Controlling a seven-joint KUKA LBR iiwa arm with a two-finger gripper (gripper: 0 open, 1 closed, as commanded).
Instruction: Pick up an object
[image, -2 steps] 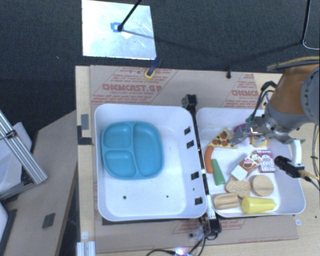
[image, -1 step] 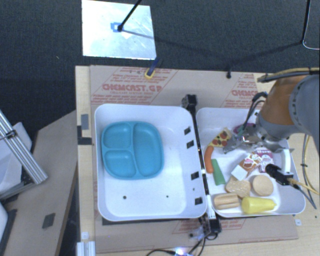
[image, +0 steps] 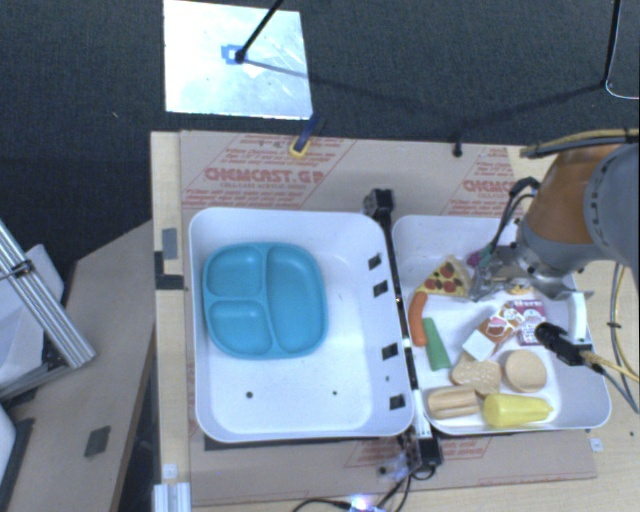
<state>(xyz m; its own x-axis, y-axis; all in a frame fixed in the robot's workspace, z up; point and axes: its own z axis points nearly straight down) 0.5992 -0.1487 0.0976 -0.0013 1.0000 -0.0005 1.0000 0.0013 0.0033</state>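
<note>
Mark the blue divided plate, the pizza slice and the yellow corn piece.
blue divided plate (image: 266, 300): camera view, centre ridge where its compartments meet, in the left bin.
pizza slice (image: 449, 279): camera view, middle of the topping face, right bin.
yellow corn piece (image: 517, 408): camera view, middle of its body, right bin's near edge.

Toy foods (image: 487, 372) scattered, right bin (image: 600, 400), pizza slice (image: 447, 279) flat

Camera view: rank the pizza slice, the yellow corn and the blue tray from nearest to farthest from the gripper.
1. Pizza slice, just left of the gripper, right bin.
2. Yellow corn, at the right bin's near edge.
3. Blue tray, over in the left bin.
</note>
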